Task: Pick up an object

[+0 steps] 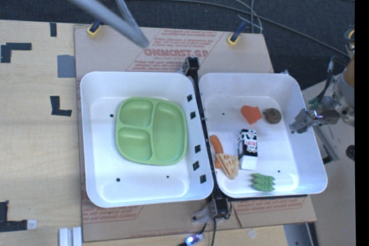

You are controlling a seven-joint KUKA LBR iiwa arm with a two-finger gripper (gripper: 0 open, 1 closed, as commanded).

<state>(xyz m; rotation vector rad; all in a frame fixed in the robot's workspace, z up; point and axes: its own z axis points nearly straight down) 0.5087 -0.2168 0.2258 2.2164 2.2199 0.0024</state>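
- Camera view: my fingers (301, 122) at right bin (288, 84) rim, grip state untellable.
- Right bin: orange piece (251, 114), brown ball (272, 116), cow carton (248, 144), green pod (263, 182).
- Left bin (95, 124): green plate (152, 130).

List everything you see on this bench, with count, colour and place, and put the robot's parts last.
Bins: two, white, side by side.
Plate: one, green, divided, left bin.
Wedge: one, orange, right bin, upper middle.
Ball: one, brown, right of the wedge.
Carton: one, black-and-white, right bin centre.
Carrot: one, orange, right bin's left side.
Waffle: one, tan, below the carrot.
Pods: one bunch, green, right bin's lower part.
End effector: one, grey, at right bin's right rim.
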